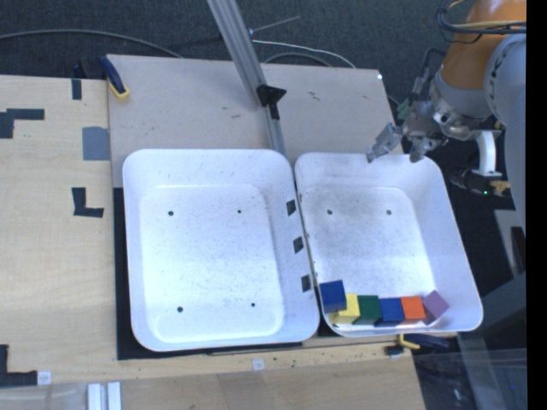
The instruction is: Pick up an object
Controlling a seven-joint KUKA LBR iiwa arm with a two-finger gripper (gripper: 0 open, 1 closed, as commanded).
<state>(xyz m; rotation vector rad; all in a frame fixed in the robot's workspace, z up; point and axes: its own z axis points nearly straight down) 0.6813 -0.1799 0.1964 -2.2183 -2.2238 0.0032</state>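
White bins: two shallow trays sit side by side on the surface (197, 101); the left bin (141, 229) fills the middle of the frame, the right bin (444, 220) lies toward the right.
Objects: a row of small coloured blocks lies along the lower wall of the right bin, at the lower right of the frame. From left to right: blue block (332, 295), yellow block (348, 308), green block (368, 307), a second blue block (391, 309), orange block (413, 307), purple block (435, 303). They are packed touching or just beside one another; the first blue block seems to rest partly on the yellow one.
Arm: grey, with an orange band, it reaches in at the upper right of the frame.
Pincer: the pincer (398, 146) hangs over the upper rim of the right bin, well apart from the blocks. Whether it is released or clenched I cannot tell; nothing is seen in its grasp.
Step in hand: by my reading, the approach. No block is lifted, and the pick is not yet begun.
Next move: likely a travel toward the lower right of the frame, across the bin, then a descent onto one block.
Difficulty: the blocks crowd each other and hug the bin wall, so there is little room beside any one of them. The purple block at the end of the row, or the raised blue block, looks the easiest to reach.
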